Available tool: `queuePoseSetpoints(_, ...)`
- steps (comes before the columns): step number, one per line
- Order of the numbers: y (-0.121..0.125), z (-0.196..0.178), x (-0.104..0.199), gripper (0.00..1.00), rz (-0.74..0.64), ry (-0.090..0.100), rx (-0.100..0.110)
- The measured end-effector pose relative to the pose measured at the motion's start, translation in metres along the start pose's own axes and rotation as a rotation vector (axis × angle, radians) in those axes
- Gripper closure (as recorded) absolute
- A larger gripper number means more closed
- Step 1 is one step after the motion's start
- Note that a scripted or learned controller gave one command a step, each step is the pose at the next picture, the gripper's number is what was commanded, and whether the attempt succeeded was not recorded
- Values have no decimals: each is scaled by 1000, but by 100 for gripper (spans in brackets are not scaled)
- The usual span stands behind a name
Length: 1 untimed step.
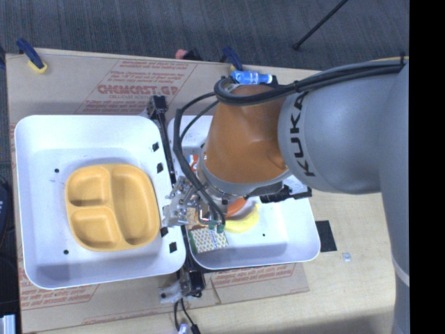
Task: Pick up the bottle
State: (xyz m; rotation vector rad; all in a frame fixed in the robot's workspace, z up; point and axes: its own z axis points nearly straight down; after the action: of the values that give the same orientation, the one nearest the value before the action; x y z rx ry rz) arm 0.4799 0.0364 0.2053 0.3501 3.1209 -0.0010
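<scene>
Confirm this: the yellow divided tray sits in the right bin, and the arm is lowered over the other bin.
Not quite. The camera view shows the yellow divided tray in the left bin; the arm is lowered over the right bin.

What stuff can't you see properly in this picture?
- Right bin: mostly hidden under the arm.
- Bottle: can't be picked out; bits of yellow object and patterned object peek from beneath the arm.
- Gripper: too cluttered to read.
- Yellow divided tray, left bin: plainly visible.

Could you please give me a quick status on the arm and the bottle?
Gripper low over right bin's left edge, fingers unreadable. Bottle not identifiable under the arm. Yellow divided plate sits in left bin.
</scene>
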Motion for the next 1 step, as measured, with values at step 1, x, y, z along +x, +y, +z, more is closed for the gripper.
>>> queuePoseSetpoints(1, -12, -115, 0, 100, -339, -2, 0)
